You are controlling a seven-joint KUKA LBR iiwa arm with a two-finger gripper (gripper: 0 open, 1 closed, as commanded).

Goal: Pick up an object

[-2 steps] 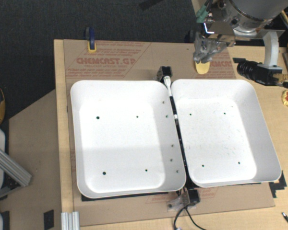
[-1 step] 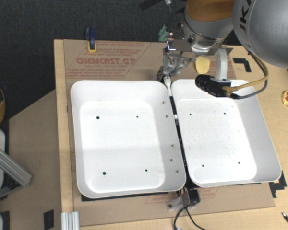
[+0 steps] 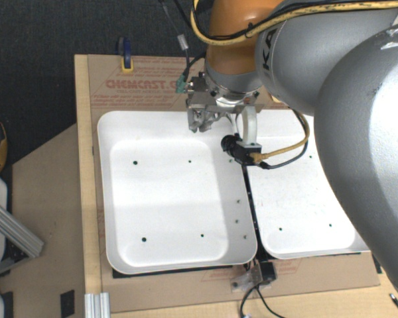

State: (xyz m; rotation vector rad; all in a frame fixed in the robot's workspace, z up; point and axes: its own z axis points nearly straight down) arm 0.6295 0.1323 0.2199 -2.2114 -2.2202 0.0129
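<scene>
**Item 1. Arm** (image 3: 358,111): grey, entered from view right and seen large in the foreground. An orange band (image 3: 242,8) is seen above the wrist. Yellow and black cables (image 3: 202,5) are looped round the band.

**Item 2. Gripper** (image 3: 200,122): placed over the far rim of the view-left bin, nr its far-right corner, pointing down. Released or clenched: cannot be told, as the tip is small and partly masked by the wrist. Nothing can be confirmed as grasped.

**Item 3. Object:** position cannot be told from this view. A good part of the view-right bin is covered by the arm.

**Item 4. View-left bin** (image 3: 106,177): white, shallow, rounded corners. Four small dark dots are seen on its floor, approx. one per corner. Its far half is shaded by the arm.

**Item 5. View-right bin** (image 3: 305,204): white, set just beside item 4 with a dark seam between them. Its right side is hidden behind the arm. Dark dots are noted on its floor as well.

**Item 6. Black plug** (image 3: 235,146): hung below the wrist, over the seam at the far end. A yellow cable (image 3: 285,152) is run from it to the right.

**Item 7. Board** (image 3: 146,88): tan, red print, laid under both bins.

**Item 8. Clamp** (image 3: 126,53): blue and yellow, fixed at the board's far edge, left of the gripper.

**Item 9. Metal rail** (image 3: 16,229): lying at a slant off the board, view left.

**Item 10. Small black connector** (image 3: 265,271): at the board's nr edge, below the seam, with a lead attached.
</scene>
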